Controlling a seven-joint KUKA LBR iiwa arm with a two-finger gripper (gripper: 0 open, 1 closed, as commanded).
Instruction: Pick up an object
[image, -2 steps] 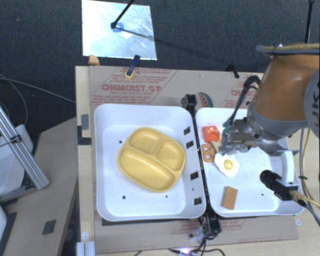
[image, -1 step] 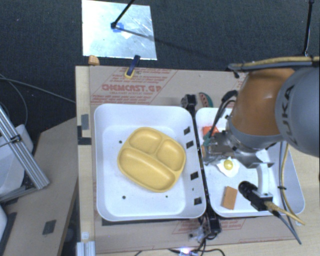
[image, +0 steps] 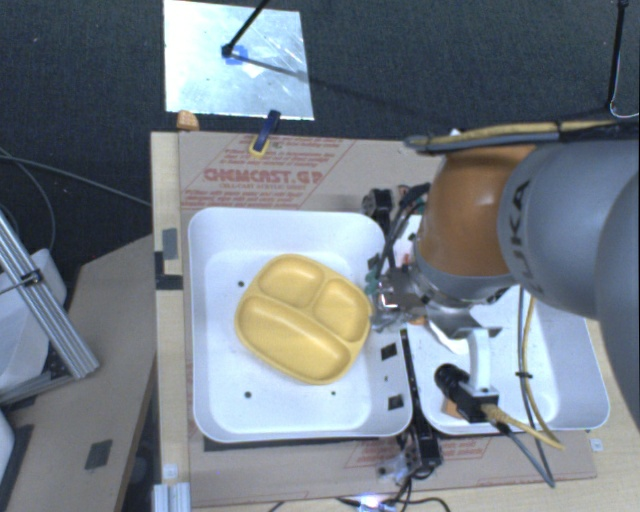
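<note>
A yellow tray (image: 303, 317) with 3 sections lies in the left bin (image: 215, 400). The pincer (image: 385, 297) sits by its right edge; I cannot tell its grip.

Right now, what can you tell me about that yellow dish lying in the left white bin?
The yellow divided plate looks like smooth matte plastic, rounded at its corners. Raised ridges split it into three compartments: one large and two smaller. It lies flat and right side up, turned at a slant, near the middle of the left bin, resting on the bin's floor. No food or object sits in it. Its right edge comes close to the arm's wrist hardware; whether they touch cannot be told.
</note>
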